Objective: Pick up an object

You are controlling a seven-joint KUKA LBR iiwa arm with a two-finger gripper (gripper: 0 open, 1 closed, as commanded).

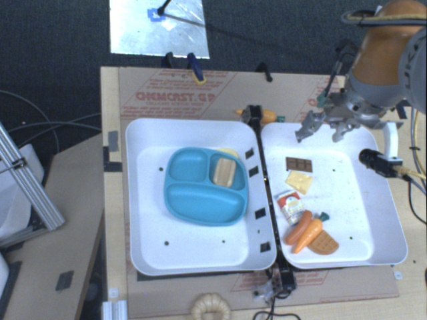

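Grey fingers of your gripper (323, 129) hang spread apart and hold nothing, above the right bin's (380, 229) far edge. Nearest below, towards you, lies the chocolate bar (299, 165), its long axis running left-right.

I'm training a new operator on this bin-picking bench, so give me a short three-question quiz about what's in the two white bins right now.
1. True or false: the blue plastic divided plate lies in the right white bin.
2. Which item lies nearest the orange toy carrot? A) brown chocolate-bar square B) round tan cracker C) pale bread slice
3. Fill in: the bread slice rests in a compartment of the ____.

Key: 1 false, it lies in the left white bin. 2 B. 3 blue plate.

The two-finger gripper hangs over the right bin's far edge.
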